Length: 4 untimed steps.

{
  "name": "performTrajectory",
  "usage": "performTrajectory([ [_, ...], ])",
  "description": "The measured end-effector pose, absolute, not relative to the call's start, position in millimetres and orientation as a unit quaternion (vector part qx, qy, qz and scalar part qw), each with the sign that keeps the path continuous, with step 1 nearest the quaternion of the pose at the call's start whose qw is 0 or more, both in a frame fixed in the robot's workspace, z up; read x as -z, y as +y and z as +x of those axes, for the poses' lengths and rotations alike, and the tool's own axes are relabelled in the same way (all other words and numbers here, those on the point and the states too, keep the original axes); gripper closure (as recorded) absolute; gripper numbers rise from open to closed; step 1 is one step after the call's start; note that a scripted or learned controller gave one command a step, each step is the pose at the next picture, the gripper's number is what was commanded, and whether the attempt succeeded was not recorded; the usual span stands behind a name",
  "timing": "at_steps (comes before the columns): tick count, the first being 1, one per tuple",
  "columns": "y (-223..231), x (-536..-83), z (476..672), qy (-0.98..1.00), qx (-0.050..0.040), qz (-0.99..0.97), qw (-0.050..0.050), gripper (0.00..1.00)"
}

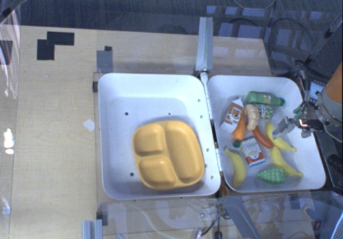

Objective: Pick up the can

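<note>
I take the can (264,111) as my mark: it looks to be the small green-labelled one in the far half of the right bin (316,179), though it is small and somewhat blurred. Touching the can on its far side lies a green bottle (265,98), flat on its side. Just left of the can is a beige, knobbly vegetable (251,114), and left of that a white and orange carton (232,114) and a carrot (239,128). Nearer the camera than the can lies a red sausage-like piece (262,137), then a small printed carton (252,151), with one banana (236,165) to the near left of the can and a bumpy green piece (272,175) straight towards the camera, by the bin's near wall. My gripper (285,127) hangs to the near right of the can, apart from it, over two more bananas (283,153); I cannot tell whether it is spread or pressed together, and I see nothing held in it. Well to the left of the can, past the divider, a yellow compartment tray (169,153) sits in the left bin (115,93), and both bins rest on the tabletop (53,125).
</note>
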State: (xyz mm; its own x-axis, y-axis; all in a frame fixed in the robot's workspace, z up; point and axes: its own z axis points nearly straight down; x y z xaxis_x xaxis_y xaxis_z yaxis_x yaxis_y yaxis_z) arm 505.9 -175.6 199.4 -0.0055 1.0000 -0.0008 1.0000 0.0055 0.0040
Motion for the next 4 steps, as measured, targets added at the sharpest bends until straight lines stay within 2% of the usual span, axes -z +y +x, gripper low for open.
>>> performTrajectory([
  [1, -205, -157, 585.3, 0.739, -0.0009, 0.674, 0.002, 0.0],
  [2, -204, -118, 644.3, 0.73, -0.0014, 0.683, 0.003, 0.0],
  [3, -203, -131, 646.9, 0.733, -0.0026, 0.68, 0.007, 1.0],
  [4, -165, -91, 553.0, 0.901, -0.0019, 0.433, 0.006, 1.0],
])
